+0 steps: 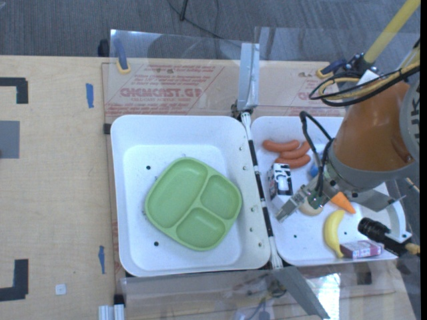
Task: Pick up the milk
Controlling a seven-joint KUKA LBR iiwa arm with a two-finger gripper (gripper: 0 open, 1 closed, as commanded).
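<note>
The milk (pixel 282 179), a small white carton with dark markings, lay in the right bin (pixel 293 249) close to its left wall, just below the sausages (pixel 288 151). The gripper (pixel 298 205) hung just beside and below the carton, with nothing between its fingers; whether they stood apart or together could not be told, since the arm's grey and orange bulk hid much of them.

The likeliest trouble was a missed grasp. The carton sat tight against the bin wall (little room for a finger on that side), so a descent from this offset might have pushed it aside or tipped it over. A round tan item (pixel 311 207) and a carrot (pixel 339 201) crowded the gripper, and the banana (pixel 333 229) lay near, so closing there risked catching the wrong thing. The green plate (pixel 193 203) in the left bin (pixel 133 145) was well apart and posed no risk.
</note>
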